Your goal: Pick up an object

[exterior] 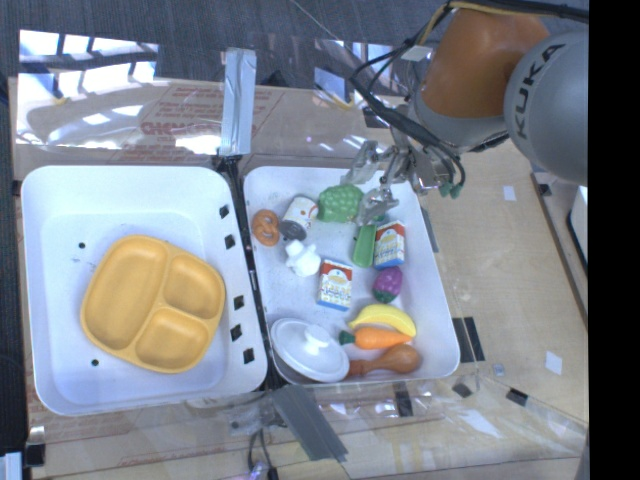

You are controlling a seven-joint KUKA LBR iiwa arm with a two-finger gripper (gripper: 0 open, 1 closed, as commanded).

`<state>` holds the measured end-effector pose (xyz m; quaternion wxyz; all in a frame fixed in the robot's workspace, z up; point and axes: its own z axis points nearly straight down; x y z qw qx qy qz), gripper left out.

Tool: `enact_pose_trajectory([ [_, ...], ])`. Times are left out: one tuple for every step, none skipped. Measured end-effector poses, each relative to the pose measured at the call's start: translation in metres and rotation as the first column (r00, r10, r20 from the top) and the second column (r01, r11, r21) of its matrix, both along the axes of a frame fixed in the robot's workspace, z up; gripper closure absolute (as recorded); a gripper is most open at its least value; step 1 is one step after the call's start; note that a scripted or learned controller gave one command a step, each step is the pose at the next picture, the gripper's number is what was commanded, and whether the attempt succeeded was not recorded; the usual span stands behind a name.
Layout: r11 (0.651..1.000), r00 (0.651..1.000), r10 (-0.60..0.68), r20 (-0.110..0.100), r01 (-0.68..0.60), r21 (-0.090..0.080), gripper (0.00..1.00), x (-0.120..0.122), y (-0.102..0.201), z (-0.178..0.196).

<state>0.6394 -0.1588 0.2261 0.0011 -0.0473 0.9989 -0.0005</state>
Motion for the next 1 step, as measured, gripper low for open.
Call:
enact_pose_trajectory([
  [1.000,1.000,0.005,0.003,-0.005,-0.001,1.00,0.0015,0.0008,0.0102],
])
